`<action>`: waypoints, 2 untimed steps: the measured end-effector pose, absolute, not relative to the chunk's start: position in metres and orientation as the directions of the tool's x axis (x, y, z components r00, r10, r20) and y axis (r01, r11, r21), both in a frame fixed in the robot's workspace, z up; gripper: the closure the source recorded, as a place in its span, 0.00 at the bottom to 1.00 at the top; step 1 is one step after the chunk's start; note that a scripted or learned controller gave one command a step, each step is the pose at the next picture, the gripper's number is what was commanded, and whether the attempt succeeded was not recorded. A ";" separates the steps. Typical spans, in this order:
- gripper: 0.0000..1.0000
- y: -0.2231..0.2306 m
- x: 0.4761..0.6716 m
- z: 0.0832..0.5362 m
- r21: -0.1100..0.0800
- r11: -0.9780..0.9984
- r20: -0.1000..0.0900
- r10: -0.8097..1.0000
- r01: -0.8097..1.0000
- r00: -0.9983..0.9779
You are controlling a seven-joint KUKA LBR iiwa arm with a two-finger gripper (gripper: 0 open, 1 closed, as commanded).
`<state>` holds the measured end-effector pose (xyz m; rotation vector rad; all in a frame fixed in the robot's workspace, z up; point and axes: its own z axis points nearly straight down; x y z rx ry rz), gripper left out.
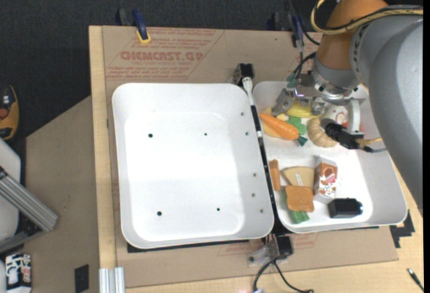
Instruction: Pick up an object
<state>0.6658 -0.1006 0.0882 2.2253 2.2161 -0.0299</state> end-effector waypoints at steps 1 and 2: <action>1.00 -0.103 0.664 0.102 -0.018 -0.009 -0.012 1.000 1.000 0.008; 1.00 -0.018 0.669 0.192 0.012 0.009 0.001 1.000 1.000 -0.009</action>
